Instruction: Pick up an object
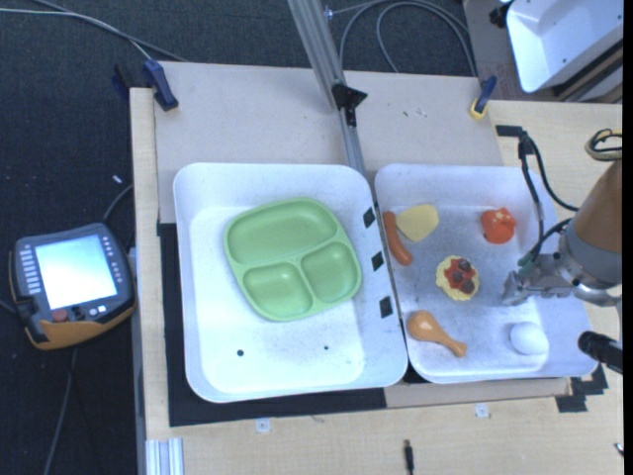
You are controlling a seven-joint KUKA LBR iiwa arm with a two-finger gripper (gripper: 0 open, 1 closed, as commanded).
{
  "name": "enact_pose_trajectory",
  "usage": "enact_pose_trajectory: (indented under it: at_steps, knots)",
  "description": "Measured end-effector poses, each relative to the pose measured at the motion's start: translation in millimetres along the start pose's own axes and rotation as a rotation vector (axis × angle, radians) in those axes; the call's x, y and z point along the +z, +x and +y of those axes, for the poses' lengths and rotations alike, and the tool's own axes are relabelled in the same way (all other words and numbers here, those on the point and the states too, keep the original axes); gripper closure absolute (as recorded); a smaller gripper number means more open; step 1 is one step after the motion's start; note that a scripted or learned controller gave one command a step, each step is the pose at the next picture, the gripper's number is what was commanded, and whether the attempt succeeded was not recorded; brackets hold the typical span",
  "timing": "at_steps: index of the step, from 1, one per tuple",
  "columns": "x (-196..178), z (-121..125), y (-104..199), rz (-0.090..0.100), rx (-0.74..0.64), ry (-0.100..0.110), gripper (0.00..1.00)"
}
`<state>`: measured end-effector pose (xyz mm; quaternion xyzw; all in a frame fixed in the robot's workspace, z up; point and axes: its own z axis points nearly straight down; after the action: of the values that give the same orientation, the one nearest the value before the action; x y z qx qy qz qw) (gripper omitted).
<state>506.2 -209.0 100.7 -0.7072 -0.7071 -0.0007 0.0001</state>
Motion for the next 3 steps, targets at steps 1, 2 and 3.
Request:
enact_pose_trajectory:
  at_steps: [1, 2, 3]
  knots:
    - [-48, -4, 7, -0.004, -0.001, -0.005, 1.00]
    - [-94, -9, 5, -0.004, -0.001, -0.005, 1.00]
    - [-135, -7, 5, -0.004, -0.002, -0.007, 1.00]
